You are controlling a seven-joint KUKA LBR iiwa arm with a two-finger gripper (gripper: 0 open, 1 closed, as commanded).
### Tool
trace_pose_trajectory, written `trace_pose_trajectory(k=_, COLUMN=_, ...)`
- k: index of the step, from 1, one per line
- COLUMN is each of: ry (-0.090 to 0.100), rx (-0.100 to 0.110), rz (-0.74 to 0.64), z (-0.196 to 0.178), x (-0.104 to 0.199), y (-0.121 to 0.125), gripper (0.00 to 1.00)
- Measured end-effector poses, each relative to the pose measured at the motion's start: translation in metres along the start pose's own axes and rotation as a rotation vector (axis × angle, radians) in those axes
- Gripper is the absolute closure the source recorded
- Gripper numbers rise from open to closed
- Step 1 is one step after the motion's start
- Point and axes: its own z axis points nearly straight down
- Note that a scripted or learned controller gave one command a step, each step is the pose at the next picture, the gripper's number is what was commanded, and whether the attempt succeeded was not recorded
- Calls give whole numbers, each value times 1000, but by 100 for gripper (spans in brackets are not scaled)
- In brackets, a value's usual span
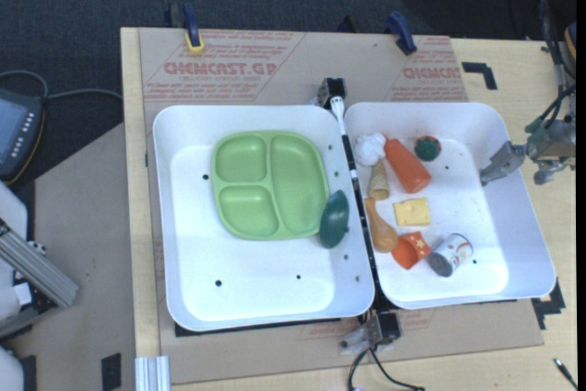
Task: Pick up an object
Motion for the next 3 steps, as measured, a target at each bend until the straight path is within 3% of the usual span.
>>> trace_pose_trajectory(k=1, ry=-3, rx=-13, rz=-4, z=-6, x=0, y=2, gripper=0)
trace_pose_trajectory(k=3, ry=0, rx=-4, rz=-4, z=100, x=7, y=4, gripper=0)
